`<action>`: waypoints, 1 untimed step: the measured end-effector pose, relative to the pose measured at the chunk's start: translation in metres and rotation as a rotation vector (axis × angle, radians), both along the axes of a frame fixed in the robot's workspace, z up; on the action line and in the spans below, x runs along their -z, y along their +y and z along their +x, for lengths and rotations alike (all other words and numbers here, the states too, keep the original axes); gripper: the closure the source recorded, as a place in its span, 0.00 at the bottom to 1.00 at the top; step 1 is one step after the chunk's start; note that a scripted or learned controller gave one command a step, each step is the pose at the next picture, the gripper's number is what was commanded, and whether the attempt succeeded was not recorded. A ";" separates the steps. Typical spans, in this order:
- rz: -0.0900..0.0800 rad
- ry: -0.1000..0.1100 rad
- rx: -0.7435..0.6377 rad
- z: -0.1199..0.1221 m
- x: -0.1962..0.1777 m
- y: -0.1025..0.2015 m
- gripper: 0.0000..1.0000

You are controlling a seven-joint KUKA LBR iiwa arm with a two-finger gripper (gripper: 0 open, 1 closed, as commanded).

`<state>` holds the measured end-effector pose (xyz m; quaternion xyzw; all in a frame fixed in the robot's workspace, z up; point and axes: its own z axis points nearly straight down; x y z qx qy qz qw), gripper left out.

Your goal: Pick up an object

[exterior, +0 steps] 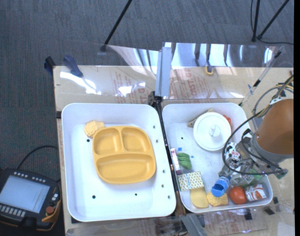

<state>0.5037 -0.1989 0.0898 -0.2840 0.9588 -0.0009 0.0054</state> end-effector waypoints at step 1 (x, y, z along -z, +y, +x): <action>0.003 0.009 0.038 0.039 0.002 0.033 1.00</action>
